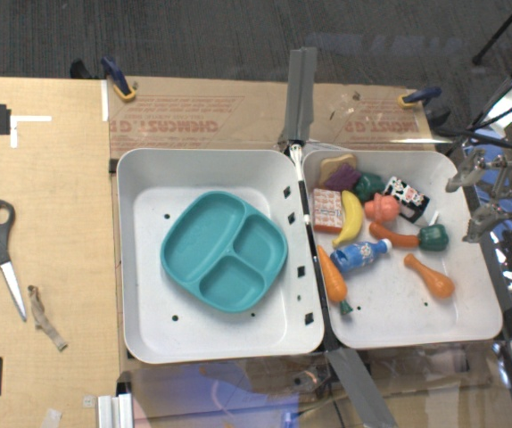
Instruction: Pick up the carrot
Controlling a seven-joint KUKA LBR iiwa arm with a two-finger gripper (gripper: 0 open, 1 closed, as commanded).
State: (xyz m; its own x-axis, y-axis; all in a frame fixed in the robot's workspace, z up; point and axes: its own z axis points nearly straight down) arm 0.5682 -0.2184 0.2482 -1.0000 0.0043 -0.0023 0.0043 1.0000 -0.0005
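Here we are above the table, two white bins side by side. The carrot [332, 276] lies in the right bin [470, 324], tucked along its left wall at the divider, green stub pointing toward the near edge. A blue-and-white bottle [360, 255] sits just beside its upper end, with the banana [352, 218] above that, so it's crowded up top and freer down low.

The pincer [470, 203] hangs at the right bin's far right rim, well apart from the carrot, with the whole toy pile between them. How wide it stands, I cannot tell: it's a blur of metal against the rim. Nothing is held.

So the reach looks not yet begun. Careful now: another orange stick with a green end [397, 235] and an orange drumstick-shaped piece [430, 275] lie nearer the arm, both easy to mistake. The wall hugging the carrot will likely make a clean straddle awkward. The teal plate [225, 252] in the left bin [136, 266] plays no part.
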